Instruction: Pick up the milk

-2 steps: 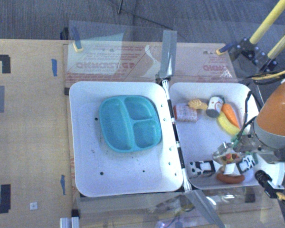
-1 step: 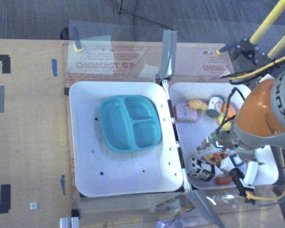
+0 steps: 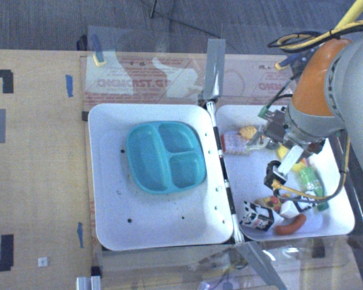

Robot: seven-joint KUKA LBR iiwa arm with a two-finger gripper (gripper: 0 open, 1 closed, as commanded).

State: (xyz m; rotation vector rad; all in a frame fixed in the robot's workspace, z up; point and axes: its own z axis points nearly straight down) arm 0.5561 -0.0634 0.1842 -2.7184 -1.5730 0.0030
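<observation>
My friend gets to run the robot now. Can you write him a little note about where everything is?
Gripper: over the top part of the right bin, beside the yellow corn, well apart from the milk.
Milk: the black-and-white carton lies in that bin's bottom-left corner in the view, next to a red sausage.
Done: nothing yet; the milk is not picked up.
Left: bring the gripper over to the milk, grasp it and lift it.

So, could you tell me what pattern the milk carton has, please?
The milk carton has black-and-white patches, clearest in the camera view.
</observation>
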